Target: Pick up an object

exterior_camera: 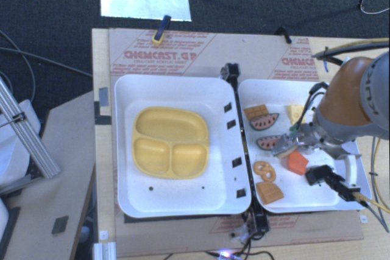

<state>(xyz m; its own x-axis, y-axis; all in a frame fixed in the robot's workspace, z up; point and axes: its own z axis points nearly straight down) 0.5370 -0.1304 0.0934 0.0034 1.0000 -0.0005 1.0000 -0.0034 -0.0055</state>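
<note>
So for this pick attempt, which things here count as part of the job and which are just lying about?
Part of the job:
- gripper
- right bin
- watermelon slices and
- orange block
- pretzel
- waffle
- toast piece
- pale yellow piece

Lying about:
- left bin
- yellow divided plate
- blue-and-yellow tool

two bins sit side by side on the bench. the left bin (122, 131) holds a three-compartment tray (170, 142) near its middle. in the right bin (286, 87), a cracker (256, 111) lies far left, a watermelon slice (264, 122) just near of it, a second slice (269, 143) nearer still, then a pretzel (264, 170) and a toast piece (269, 192) nearest. a block (297, 162) lies right of the pretzel.
</note>
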